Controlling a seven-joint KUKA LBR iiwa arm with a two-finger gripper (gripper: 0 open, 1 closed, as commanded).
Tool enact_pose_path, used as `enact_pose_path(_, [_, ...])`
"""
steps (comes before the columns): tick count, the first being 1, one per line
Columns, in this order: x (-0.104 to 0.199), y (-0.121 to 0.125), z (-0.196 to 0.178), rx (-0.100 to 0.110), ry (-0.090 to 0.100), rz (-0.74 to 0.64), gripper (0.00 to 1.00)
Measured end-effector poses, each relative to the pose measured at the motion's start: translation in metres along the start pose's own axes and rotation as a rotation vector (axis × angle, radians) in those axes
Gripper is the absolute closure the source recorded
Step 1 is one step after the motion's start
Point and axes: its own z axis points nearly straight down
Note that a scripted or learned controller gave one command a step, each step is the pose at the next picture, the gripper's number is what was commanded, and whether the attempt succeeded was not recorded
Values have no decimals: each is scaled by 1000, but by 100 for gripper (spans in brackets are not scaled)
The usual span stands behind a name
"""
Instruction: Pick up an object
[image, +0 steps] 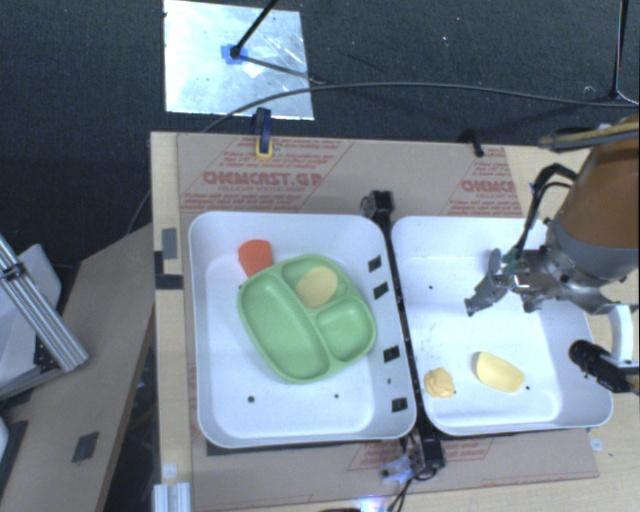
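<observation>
Gripper: the gripper (487, 292) hangs over the right bin, at about 1 o'clock from that bin's middle; its fingers point toward 8 o'clock, nothing sits between them, and whether they are spread or closed I cannot tell
Arm: the arm (600, 215), grey with an orange band, comes in from 3 o'clock and covers the right bin's upper right part
Right bin: the right bin (440, 250) is white and shallow and lies at 3 o'clock from the left bin, the two touching along a dark divider with clips
Yellow block: a pale yellow block (499, 372) lies on the right bin's floor at about 5 o'clock from the gripper, apart from it
Yellow lump: a smaller, deeper yellow lump (439, 382) lies at 9 o'clock from the block, near it but not touching, close to the bin's left wall
Left bin: the left bin (215, 400) is white as well
Green plate: a green plate (290, 330) with three compartments lies in the middle of the left bin
Yellow piece: a rounded yellow piece (318, 287) rests in the plate's compartment at 12 o'clock
Orange piece: an orange piece (255, 255) lies on the left bin's floor at 11 o'clock from the plate, just beside its rim
Board: a brown board (330, 165) with red print lies under both bins
</observation>
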Motion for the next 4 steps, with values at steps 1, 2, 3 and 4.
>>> enact_pose_path(1, [0,2,-6,-13,-1,-3,0])
enact_pose_path(2, [-7,7,38,-11,-1,-1,0])
enact_pose_path(3, [-10,3,94,-13,-1,-1,0])
enact_pose_path(4, [-9,4,145,-10,0,0,0])
